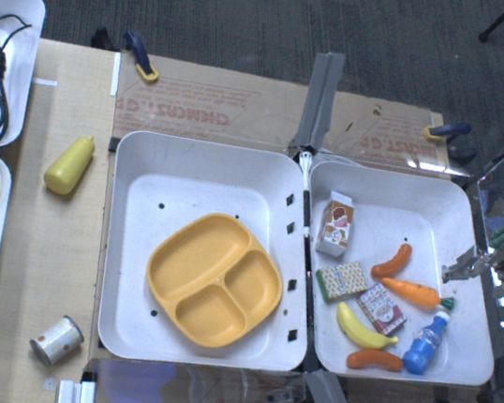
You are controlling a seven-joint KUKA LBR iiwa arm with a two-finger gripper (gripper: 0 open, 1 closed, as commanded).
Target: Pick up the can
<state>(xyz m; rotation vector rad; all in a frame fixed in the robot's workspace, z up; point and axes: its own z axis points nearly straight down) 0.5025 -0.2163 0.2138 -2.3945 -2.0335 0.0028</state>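
Two bins [125, 223] are set side by side, yet the can [56, 339] is seen lying outside them on the bench [45, 249], at seven o'clock. The tool's state cannot be told.

yellow-orange divided plate [214, 280], white bins [134, 225], silver can [56, 339], blue bottle [424, 343], orange carrot [411, 292]

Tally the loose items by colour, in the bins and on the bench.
Yellow: 3 – divided plate, banana, mustard bottle
Orange: 3 – carrot, two sausages
Blue: 1 – bottle
Silver: 1 – can
Printed packs: 3 – carton, green box, red box
Total: 11
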